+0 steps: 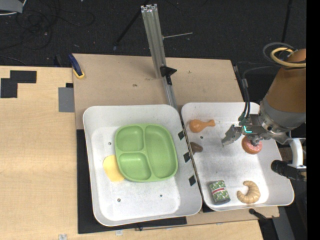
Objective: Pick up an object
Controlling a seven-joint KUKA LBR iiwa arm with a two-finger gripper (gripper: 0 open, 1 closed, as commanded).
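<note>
The croissant (pixel 249 192) and green can (pixel 218 192) lie nearest, below the fingers. To grab well, the gripper (pixel 242 135) should drop straight onto the pink donut (pixel 252 145) just beside it. The arm leans in low. I cannot tell if the fingers hold anything.

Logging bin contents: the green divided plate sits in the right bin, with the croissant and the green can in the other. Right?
Not quite. The camera view shows the green divided plate in the left bin; the croissant and green can lie in the right bin.
</note>
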